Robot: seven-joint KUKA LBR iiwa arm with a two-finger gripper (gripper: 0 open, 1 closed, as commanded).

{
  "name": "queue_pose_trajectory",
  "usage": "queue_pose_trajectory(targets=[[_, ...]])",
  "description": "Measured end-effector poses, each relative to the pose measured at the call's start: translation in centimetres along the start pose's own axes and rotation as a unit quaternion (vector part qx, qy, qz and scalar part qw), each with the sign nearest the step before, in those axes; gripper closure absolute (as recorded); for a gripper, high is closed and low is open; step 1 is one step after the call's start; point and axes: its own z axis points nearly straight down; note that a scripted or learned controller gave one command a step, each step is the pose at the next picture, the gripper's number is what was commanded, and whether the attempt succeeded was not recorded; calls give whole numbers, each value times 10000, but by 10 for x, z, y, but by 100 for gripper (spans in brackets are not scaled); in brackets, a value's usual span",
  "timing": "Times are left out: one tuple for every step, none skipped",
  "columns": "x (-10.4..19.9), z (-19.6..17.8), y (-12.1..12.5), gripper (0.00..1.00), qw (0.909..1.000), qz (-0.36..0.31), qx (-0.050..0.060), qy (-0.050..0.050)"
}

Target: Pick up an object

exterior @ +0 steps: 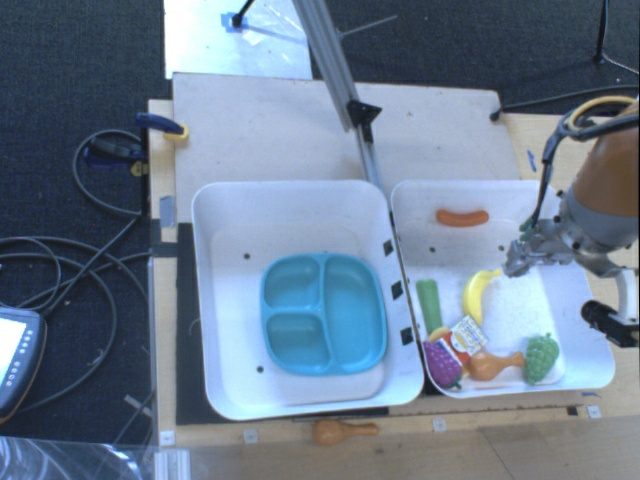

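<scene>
Banana-shaped yellow plastic toy (479, 292) is my best guess at the object this pick is aimed at, since it lies closest to the tool; the task names nothing in particular.

By size: the left-hand shallow white bin (225, 268) carries a turquoise three-compartment plastic plate (323, 313) near its middle. The right-hand shallow white bin (590, 353) holds all the small toys.

The grey arm with its orange band (610, 173) comes in from 3 o'clock, and its two-finger gripper (524, 256) sits over the right bin's upper middle. Whether that gripper is apart or together I cannot tell at this slant and size; nothing shows between its tips.

The relation that matters: the banana lies toward 8 o'clock of the gripper, just beside it, its curved long axis running roughly 12 to 6.

Other toys, descending: a green plastic stick (429, 305) at 8 o'clock beyond the banana; an orange plastic sausage (462, 217) at 10 o'clock, long axis 9 to 3; an orange plastic drumstick (494, 364), a green plastic grape bunch (541, 357) and a purple plastic grape bunch (442, 362) along the bin's 6 o'clock edge.
</scene>
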Motion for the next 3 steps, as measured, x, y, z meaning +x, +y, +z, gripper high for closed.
queue_pose_trajectory(targets=[[0,-44,2,100,10000,-16,-11,-6],[0,-97,4,100,10000,-21,-21,-9],[63,-98,2,100,10000,-50,10,15]])
